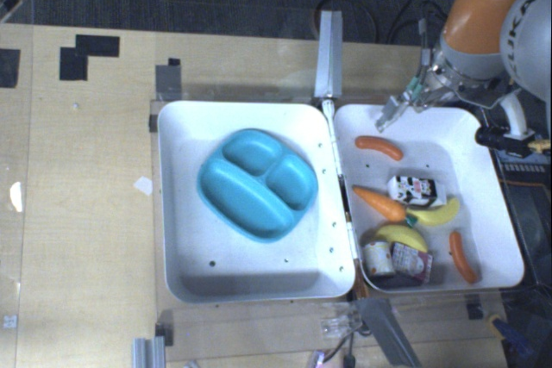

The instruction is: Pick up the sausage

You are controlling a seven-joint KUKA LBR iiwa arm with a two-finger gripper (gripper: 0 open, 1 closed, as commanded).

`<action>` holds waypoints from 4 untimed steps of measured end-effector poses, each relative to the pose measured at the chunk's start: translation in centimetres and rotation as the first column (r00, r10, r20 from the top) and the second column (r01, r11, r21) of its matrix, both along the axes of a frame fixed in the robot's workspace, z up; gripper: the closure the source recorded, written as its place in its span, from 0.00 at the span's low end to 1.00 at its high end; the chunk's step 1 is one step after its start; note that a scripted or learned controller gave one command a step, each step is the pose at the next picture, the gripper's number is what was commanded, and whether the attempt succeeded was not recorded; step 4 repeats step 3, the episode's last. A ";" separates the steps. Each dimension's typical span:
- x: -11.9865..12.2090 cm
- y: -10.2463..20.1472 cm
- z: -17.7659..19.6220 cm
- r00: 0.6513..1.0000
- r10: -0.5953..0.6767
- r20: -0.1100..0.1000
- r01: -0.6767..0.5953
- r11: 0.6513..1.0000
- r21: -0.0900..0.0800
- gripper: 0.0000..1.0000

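Spots the sausage [379, 148] lying flat and alone near the far left corner of the right bin [492, 185], well apart from the carrot [379, 202], small carton [412, 187] and bananas [435, 214]. Notes a second sausage [463, 257] by the near right wall. Cannot tell the state of the tool [394, 112], hanging just beyond the first sausage, above the bin's far rim; too small and blurred. Judges the sausage light, smooth and rounded, perhaps slightly yielding, likely to roll or squirt out of an off-centre pinch. Suggests gripping across the narrow width at mid-length, squarely, with modest force.
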State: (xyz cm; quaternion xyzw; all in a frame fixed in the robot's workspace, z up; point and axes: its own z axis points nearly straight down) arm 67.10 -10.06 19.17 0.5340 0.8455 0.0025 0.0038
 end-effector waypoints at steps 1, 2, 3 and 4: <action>-0.3 -3.5 -10.5 0.999 -0.037 -0.014 0.037 0.999 0.002 0.00; 0.0 -3.4 -9.3 0.999 -0.034 -0.003 0.034 0.999 0.001 1.00; -1.7 2.9 5.6 0.997 -0.083 -0.004 0.083 0.997 0.001 1.00; -1.7 2.9 5.6 0.997 -0.083 -0.004 0.083 0.997 0.001 1.00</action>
